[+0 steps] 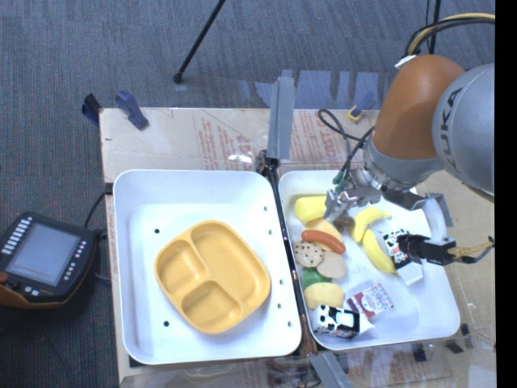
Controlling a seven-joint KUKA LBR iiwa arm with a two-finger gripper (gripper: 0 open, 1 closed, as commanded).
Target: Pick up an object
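Toy food (324,241) — end effector (343,204) above

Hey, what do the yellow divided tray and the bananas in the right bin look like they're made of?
Yellow divided tray: probably moulded plastic, matte, one even colour with rounded compartments. Bananas: likely plastic toy food, smooth and uniformly yellow with a slight sheen.

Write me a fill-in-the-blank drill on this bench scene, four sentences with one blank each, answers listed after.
1. The yellow tray with three compartments lies in the ____ bin of the camera view.
2. The gripper hangs over the ____ bin, among the toy food.
3. The round cookie lies just below the red ____.
4. The handheld screen pendant sits on the floor to the ____ of the bench.

Missing words: left; right; sausage; left
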